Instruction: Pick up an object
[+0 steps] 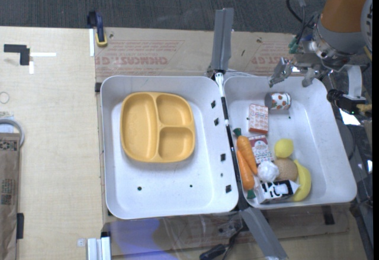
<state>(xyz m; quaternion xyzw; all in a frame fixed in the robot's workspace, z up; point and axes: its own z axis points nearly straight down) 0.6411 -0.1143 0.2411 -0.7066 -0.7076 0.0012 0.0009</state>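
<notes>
My gripper [293, 76] hangs over the far edge of the right bin [331, 134], its two fingers spread apart and nothing between them, so it is open. Just below it, a small silver and red can [277, 100] lies on its side. Closer to the near edge lie a red carton [258, 118], an orange carrot [246, 159], a lemon [283, 147], a brown round fruit [286, 169], a banana [304, 182] and a black and white carton [276, 191].
The left bin [118, 182] holds a yellow divided plate [158, 127]. A grey upright post [222, 39] stands between the bins at the far side. A small red packet [260, 147] and a white lump [267, 170] crowd the carrot.
</notes>
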